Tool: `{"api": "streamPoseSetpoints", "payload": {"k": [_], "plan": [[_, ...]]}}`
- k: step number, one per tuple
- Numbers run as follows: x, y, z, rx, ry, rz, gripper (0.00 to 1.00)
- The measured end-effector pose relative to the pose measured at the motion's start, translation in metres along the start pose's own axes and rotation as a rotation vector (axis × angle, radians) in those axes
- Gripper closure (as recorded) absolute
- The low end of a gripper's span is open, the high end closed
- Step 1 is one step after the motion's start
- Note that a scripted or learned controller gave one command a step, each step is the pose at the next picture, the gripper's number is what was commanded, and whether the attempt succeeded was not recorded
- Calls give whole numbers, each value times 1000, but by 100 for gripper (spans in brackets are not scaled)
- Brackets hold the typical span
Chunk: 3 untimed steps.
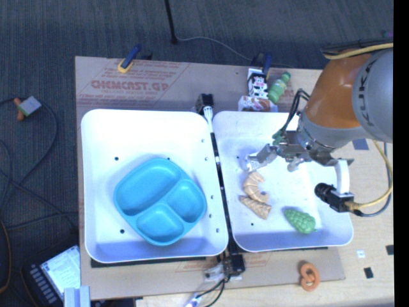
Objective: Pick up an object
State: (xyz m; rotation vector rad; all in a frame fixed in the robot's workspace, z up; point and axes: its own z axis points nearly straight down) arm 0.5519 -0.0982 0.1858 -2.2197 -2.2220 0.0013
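In the right bin (332, 238) lie two tan pastry-like pieces, one (254, 182) above the other (256, 205), and a bumpy green object (300, 220) near the front right corner. My gripper (276, 160) hangs over the middle of this bin, just above and right of the upper tan piece. Its fingers are spread open, the left fingertip (254, 160) close to the upper tan piece, and nothing sits between them. A blue divided plate (161, 199) lies in the left bin (102, 133).
The grey and orange arm (342, 101) covers the right bin's back right part. A black fitting with a cable (333, 196) hangs by the bin's right wall. Small toys (267, 89) sit behind the bins, and an orange pretzel shape (309, 275) in front.
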Motion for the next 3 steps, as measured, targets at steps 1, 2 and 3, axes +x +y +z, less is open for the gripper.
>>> {"api": "streamPoseSetpoints", "payload": {"k": [1, 2, 3], "plan": [[-14, -11, 93, -1, 0, 1, 0], [-15, -11, 84, -1, -1, 2, 100], [7, 52, -55, -4, -2, 0, 100]]}}
